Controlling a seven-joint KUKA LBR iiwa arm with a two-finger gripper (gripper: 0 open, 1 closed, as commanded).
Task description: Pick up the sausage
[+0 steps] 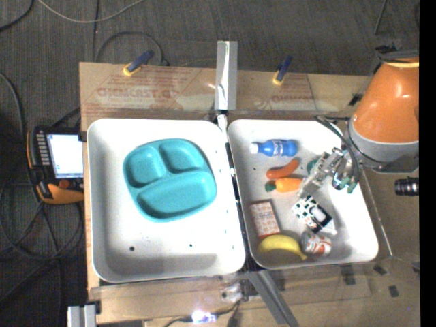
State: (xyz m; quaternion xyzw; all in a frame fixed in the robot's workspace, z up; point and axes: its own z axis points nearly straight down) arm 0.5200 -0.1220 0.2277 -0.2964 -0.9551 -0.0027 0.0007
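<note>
The sausage (283,168) is a reddish, slightly curved link lying in the right bin (368,234), just below a blue bottle (274,148). An orange carrot (289,184) with a green end lies right under the sausage, nearly touching it. My gripper (324,174) hangs over the right bin, a short way to the right of the sausage and the carrot, pointing down and left. Metal and teal parts of the hand blur together. The sausage lies free on the bin floor.
The right bin also holds a brown packet (263,218), a banana (281,245), a small can (317,244) and a black-and-white object (312,212) below my gripper. A teal divided plate (170,177) sits in the left bin (109,251).
</note>
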